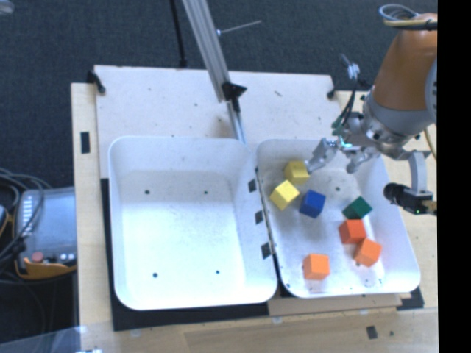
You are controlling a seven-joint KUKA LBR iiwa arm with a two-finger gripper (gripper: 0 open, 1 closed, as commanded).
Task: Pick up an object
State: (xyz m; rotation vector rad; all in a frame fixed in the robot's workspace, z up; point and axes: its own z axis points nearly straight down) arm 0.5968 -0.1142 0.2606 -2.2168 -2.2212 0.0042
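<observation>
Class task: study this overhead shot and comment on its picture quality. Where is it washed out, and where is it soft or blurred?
Camera view: the floor of the left bin is glary and washed out; the gripper looks soft, its outline smeared; the blue cube and green cube stay crisp enough to tell by colour; the carpet at top is dim.
</observation>
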